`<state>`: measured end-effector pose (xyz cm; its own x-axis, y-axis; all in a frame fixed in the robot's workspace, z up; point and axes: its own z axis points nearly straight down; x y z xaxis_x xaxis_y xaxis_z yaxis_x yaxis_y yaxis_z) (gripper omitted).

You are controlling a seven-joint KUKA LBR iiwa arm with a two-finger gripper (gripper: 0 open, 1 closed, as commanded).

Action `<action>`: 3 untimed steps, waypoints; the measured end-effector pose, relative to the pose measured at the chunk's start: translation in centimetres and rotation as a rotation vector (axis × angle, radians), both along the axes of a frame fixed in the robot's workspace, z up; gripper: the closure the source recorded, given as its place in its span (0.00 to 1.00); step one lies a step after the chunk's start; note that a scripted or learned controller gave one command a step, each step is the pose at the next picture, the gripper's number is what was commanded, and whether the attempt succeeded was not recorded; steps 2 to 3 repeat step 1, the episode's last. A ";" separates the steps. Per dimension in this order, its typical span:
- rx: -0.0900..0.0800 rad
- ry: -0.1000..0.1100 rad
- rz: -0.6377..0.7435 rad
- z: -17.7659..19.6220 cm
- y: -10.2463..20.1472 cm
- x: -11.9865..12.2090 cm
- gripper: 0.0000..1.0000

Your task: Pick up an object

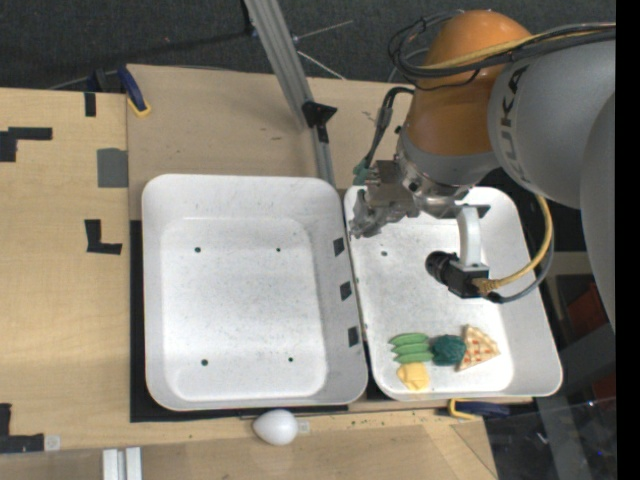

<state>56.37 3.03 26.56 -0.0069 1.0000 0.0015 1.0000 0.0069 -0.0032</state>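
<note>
My gripper [366,216] hangs over the far left corner of the right bin [530,268], close to the wall between the two bins. Nothing shows between its fingers. At the near end of that bin lie a green pea pod [407,344], a dark green leafy piece [447,348], a yellow piece [413,374] and a pizza slice [479,347], bunched together. They lie well below the gripper in the view, apart from it.
The left bin [240,288] lies beside the right one. A white egg-shaped object [275,427] rests on the bench in front of the left bin. A grey metal pole [290,68] slants in from the top. The arm's black camera unit [455,273] hangs over the right bin.
</note>
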 end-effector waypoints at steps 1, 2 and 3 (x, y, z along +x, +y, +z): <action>-0.001 0.002 -0.001 -1.2 4.8 -2.5 1.00; -0.001 0.002 -0.001 -1.2 4.8 -2.5 1.00; -0.001 0.002 -0.001 -1.2 4.8 -2.5 1.00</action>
